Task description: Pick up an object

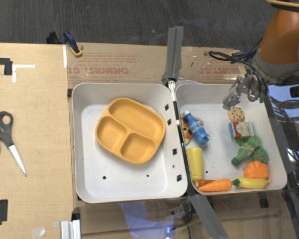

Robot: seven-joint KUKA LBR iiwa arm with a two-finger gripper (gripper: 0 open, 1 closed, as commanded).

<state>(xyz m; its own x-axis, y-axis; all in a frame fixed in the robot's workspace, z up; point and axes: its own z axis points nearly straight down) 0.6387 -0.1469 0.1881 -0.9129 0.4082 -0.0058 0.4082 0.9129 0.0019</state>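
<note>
- We take the cookie (236,114) as our landmark: a round, pale, speckled piece lying in the upper part of the right bin (217,96).
- The gripper (232,99) hangs just above and slightly left of the cookie, its metal tips close to the cookie's top edge; we cannot tell whether they touch it.
- We cannot tell how far the gripper is spread, as the tips blur into one grey cluster, and we see nothing held between them.
- Just below the cookie lies a small red-and-white carton (241,129), touching or nearly touching it.
- Below that carton sits a green broccoli piece (247,151), then an orange pumpkin (256,170).
- Left of the cookie, near the divider, lies a blue bottle (196,129); below it stands a yellow bottle (195,163).
- Well below the cookie, along the bin's near wall, lie a carrot (217,184) and a banana (252,182).
- Far left of the cookie, in the left bin (89,178), rests an orange divided plate (130,130).
- Farther left still, on the bench, lie scissors (7,138).
</note>
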